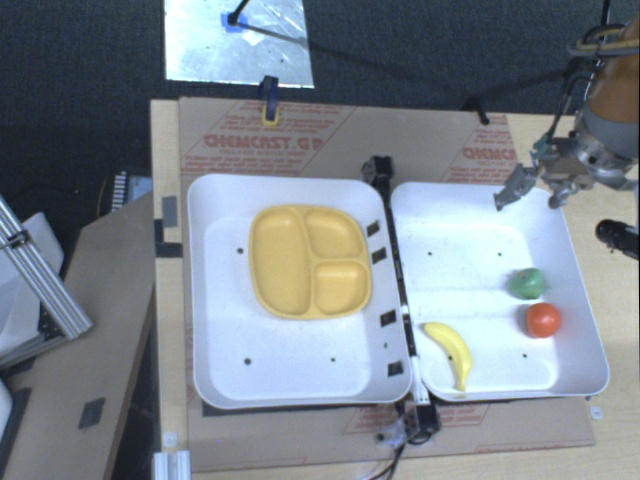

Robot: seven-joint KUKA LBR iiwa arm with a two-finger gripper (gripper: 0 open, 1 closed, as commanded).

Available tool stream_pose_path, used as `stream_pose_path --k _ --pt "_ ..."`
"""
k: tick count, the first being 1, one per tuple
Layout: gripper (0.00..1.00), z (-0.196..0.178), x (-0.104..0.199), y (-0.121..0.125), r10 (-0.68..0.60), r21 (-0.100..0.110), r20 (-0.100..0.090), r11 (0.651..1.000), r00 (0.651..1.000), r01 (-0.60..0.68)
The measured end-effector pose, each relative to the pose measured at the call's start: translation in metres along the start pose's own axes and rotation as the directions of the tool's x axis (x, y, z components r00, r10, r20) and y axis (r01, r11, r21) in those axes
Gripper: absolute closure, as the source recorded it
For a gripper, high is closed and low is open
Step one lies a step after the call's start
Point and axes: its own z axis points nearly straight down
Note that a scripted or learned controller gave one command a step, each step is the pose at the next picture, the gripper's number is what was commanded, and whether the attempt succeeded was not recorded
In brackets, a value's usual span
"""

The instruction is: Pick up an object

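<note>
In the right bin (pixel 470 258) lie a yellow banana (pixel 450 351) near the front left, a green round fruit (pixel 526 283) and an orange-red round fruit (pixel 542 319) toward the right side. My gripper (pixel 532 190) hangs over the bin's far right corner, above and behind the green fruit. Its two fingers are spread apart with nothing between them.
The left bin (pixel 215 298) holds a yellow divided plate (pixel 308 261). A black clip strip (pixel 392 268) runs between the bins. A cardboard sheet (pixel 300 138) lies under both, with a yellow-blue clamp (pixel 270 101) at its far edge and a shiny plate (pixel 237 26) behind.
</note>
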Motion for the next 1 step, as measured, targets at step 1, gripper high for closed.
stream_pose_path --k 1 --pt "0.00 -0.0062 0.0004 0.0023 -0.002 -0.010 0.002 1.000 1.000 0.002"
